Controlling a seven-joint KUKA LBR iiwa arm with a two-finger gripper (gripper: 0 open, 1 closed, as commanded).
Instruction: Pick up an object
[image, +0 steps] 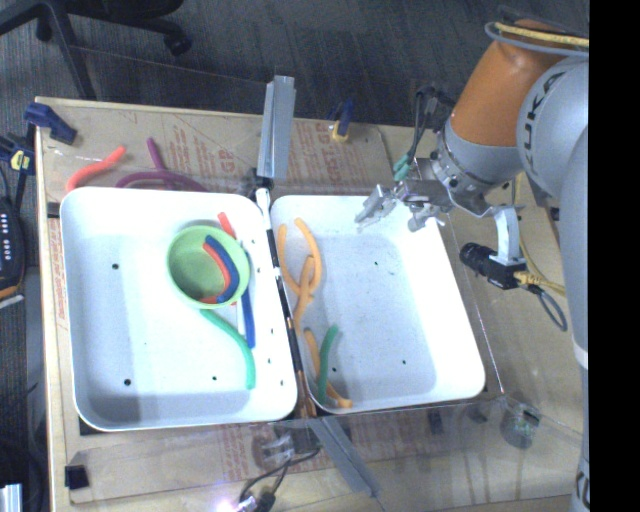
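My gripper (396, 213) hangs over the back edge of the right bin (420, 330), its two silver fingers (373, 207) spread open with nothing between them. In that bin's left part lies an orange rope loop (305, 262), and nearer the front a dark green strip (327, 352) and a short orange piece (312, 350). The left bin (120, 340) holds a light green bowl (200, 262) with a red strip (228, 270) and a blue strip (243, 290) across it. A green strip (238, 345) curls out toward the front.
Behind the left bin, on the bench, lie an orange strip (95, 168) and a purple cord (160, 178). A grey metal post (275, 125) stands at the back between the bins. A blue clamp (342, 115) sits on the bench's back edge.
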